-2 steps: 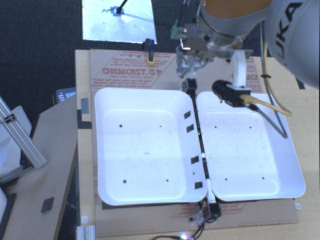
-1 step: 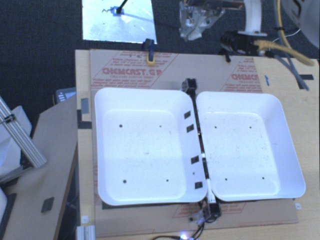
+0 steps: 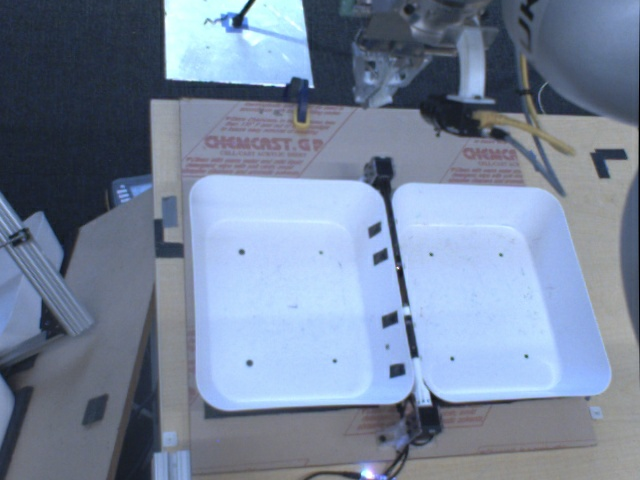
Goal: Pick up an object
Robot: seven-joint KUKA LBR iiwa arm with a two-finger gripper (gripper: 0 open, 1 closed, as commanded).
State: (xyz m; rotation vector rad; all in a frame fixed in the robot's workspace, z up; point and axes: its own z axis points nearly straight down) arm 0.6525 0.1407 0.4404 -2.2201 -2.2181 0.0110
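No graspable object can be made out. The grey two-finger gripper [image 3: 378, 80] hangs over the bench's far edge; its finger state cannot be determined. Two shallow white plastic bins, left [image 3: 215, 203] and right [image 3: 560, 228], lie nearer the camera below it.

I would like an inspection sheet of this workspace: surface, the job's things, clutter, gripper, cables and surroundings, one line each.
Surface: light wooden bench under a clear sheet with red print.
Job's things: left shallow white bin and right shallow white bin side by side, joined along a black clipped seam; nothing to pick seen in them.
Clutter: small blue and yellow clamp at the sheet's far edge.
Gripper: two-finger gripper hangs beyond the bins' far edge; finger state unclear.
Cables: yellow cables by the arm; wires at the near end of the seam.
Surroundings: shiny metal plate on dark floor; aluminium rail at left.
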